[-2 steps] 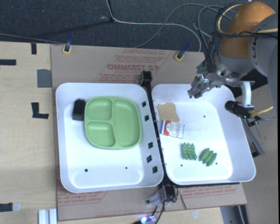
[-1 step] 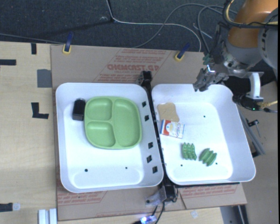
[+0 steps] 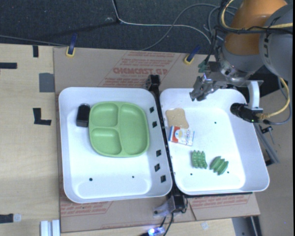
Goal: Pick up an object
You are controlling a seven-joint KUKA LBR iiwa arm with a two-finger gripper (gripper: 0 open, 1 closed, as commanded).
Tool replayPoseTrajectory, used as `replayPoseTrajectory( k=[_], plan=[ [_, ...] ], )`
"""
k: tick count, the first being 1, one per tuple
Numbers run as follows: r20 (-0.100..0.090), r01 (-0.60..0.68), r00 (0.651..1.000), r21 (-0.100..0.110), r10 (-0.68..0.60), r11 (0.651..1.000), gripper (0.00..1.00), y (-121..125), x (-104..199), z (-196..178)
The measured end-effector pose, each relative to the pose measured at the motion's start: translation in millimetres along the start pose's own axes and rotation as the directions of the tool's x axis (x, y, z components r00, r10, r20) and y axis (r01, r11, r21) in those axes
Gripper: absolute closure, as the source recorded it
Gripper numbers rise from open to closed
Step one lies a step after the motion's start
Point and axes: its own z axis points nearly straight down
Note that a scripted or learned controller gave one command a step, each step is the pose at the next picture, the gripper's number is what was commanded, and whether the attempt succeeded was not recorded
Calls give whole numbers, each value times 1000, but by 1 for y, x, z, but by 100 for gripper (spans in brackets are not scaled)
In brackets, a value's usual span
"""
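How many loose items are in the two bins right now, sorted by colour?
Green: 3, the divided plate, a ridged green piece, a second green piece
Black: 1, a small block
Tan: 1, a flat piece
Red and white: 1, a small packet
Total: 6

Both white bins, the left bin (image 3: 69,146) and the right bin (image 3: 246,151), look like smooth plastic with a soft shine, and they stand on a matt brown cardboard sheet (image 3: 132,65) with red print, which lies on a pale bench top (image 3: 19,156) that looks like wood. Inside the left bin, the green divided plate (image 3: 119,129) looks like smooth, half-matt plastic, and the small black block (image 3: 82,115) at its left side looks matt. Above the right bin, the orange band (image 3: 253,21) of the arm is glossy, the gripper (image 3: 200,91) looks like dull grey metal, and the small red and white carton (image 3: 180,135) in this bin looks like printed paper.
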Motion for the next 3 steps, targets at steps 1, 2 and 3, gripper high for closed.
replayPoseTrajectory(
  k=[1, 2, 3],
  plan=[
    [0, 1, 1000, 0, -1, 1000, 100, -11, 50, -3],
    [1, 1, 1000, 1, -1, 1000, 100, -28, 110, 3],
    [1, 2, 1000, 2, -2, 1000, 100, -46, 169, 7]
  ],
)
